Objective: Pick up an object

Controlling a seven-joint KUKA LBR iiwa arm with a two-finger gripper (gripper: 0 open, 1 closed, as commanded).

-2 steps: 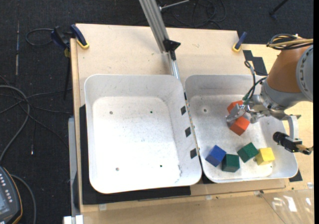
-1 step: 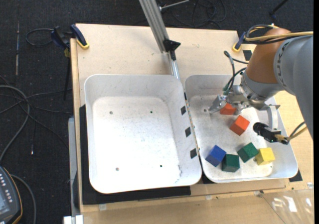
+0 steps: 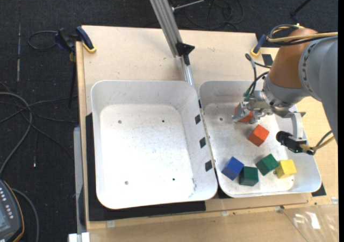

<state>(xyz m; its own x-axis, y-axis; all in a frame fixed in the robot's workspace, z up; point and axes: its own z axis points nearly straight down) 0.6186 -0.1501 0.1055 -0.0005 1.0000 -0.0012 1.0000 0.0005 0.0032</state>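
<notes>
Orange block, four blocks, right bin

Probably a robotics lab: clamped bench, loose cables on dark carpet, metal stand.

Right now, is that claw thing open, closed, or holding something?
Gripper: cannot be told; it sits low in the right bin, beside the orange block.

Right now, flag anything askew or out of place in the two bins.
Nothing looks damaged or spilled. The orange cube, blue cube, two green cubes and yellow cube lie loosely tilted in the right white bin, all inside its walls.
</notes>
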